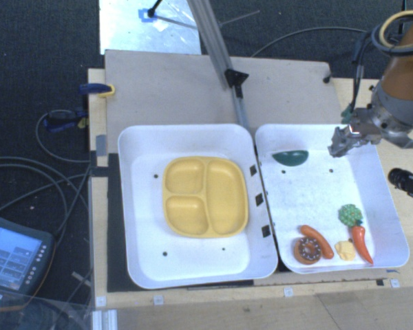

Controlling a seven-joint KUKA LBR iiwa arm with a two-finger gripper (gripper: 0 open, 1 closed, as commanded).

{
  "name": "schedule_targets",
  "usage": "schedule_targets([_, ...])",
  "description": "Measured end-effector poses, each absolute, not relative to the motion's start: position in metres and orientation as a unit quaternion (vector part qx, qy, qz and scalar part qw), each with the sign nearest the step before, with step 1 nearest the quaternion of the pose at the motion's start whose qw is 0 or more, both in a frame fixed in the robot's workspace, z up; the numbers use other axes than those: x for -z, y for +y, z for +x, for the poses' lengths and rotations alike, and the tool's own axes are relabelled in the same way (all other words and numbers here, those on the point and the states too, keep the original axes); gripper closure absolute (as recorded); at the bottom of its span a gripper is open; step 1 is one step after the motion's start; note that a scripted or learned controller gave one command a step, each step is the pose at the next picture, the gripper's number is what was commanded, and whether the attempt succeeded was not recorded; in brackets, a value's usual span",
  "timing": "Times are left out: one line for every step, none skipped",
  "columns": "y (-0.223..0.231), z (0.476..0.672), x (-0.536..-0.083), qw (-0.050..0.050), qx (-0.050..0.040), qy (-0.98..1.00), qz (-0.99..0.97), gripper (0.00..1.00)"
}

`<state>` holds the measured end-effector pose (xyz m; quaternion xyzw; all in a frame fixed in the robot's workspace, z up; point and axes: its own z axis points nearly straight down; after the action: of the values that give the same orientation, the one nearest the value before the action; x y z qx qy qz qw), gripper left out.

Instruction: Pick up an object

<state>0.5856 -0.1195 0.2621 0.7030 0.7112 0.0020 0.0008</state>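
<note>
Toy foods are lying grouped in the near corner of the right bin [392, 249], well below the claw [341, 146]: a sausage [316, 240], a chocolate doughnut [307, 251], a yellow piece [345, 251], a carrot [361, 243] and a broccoli floret [350, 215], packed closely, which is probably making a clean grip harder. Standing apart, a dark green bowl [290, 158] is sitting just to the left of the claw at the bin's far edge, making it the likelier target. Hovering above that far edge, the claw is carrying nothing visible, and its opening cannot be judged; the yellow divided plate [206, 196] is occupying the left bin [141, 205], far to the claw's left.
</note>
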Motion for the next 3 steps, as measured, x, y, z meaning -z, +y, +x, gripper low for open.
schedule_targets([-0.071, 0.593, -0.267, 0.000, -0.0017, 0.711, 0.703, 1.00])
schedule_targets([-0.009, 0.606, -0.261, 0.000, -0.0017, 0.711, 0.703, 1.00])
schedule_targets([0.045, 0.612, -0.265, 0.000, -0.0018, 0.711, 0.703, 1.00])
